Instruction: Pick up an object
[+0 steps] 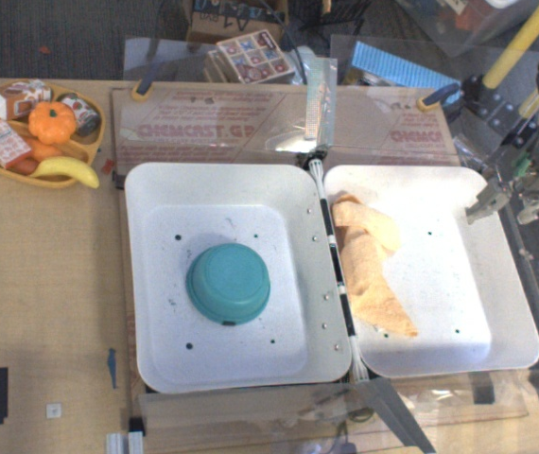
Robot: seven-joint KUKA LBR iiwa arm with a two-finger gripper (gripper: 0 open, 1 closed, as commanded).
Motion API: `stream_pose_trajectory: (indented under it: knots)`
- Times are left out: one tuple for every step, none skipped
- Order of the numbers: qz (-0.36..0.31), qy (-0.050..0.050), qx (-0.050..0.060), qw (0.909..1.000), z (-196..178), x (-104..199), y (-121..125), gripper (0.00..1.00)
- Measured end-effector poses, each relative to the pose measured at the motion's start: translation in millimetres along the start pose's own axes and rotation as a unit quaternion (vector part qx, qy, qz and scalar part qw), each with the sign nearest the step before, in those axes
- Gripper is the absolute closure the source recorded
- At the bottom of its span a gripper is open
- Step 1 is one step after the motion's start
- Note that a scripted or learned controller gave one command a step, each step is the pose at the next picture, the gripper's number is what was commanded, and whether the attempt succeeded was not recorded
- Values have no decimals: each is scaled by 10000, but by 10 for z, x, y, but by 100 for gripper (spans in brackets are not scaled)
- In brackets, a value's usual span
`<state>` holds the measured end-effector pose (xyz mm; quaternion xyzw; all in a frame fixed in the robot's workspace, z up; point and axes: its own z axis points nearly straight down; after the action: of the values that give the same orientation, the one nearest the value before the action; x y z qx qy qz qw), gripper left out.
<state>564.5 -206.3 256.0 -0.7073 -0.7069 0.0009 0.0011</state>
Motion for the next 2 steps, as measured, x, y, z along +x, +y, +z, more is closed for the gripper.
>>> stream_pose_trajectory:
  knots:
    - [191, 2, 11, 9998, 693, 709, -12, 0]
    - [-99, 4, 14, 10000, 1610, 968, -639, 0]
